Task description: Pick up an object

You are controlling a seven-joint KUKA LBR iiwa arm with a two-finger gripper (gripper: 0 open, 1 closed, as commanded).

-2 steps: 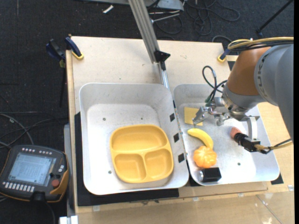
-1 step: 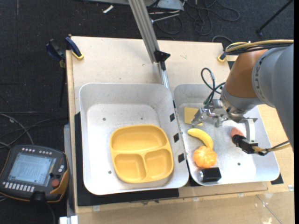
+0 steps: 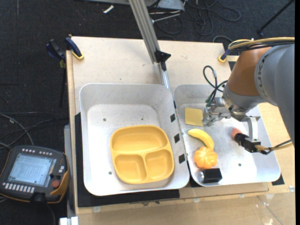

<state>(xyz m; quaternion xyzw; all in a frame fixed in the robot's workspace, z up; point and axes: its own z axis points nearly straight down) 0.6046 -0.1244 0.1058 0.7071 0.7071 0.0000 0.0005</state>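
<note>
In the right bin [image 3: 262, 172] lie a flat pale-yellow square [image 3: 192, 116], a banana [image 3: 202, 138], an orange round fruit [image 3: 206, 158] and a small black block [image 3: 212, 175] near the front rim. A small red-orange thing [image 3: 235, 133] lies further right on the bin floor. My gripper [image 3: 209, 116] hangs low over the bin, just at the right edge of the yellow square and above the banana's far end. Nothing shows between its fingers.
The left bin [image 3: 93, 102] holds a yellow divided tray [image 3: 140, 153]. A slanted metal pole [image 3: 147, 29] runs down to the ridge between the bins. A teach pendant [image 3: 30, 172] lies off the bench at the left. Cables hang beside the wrist.
</note>
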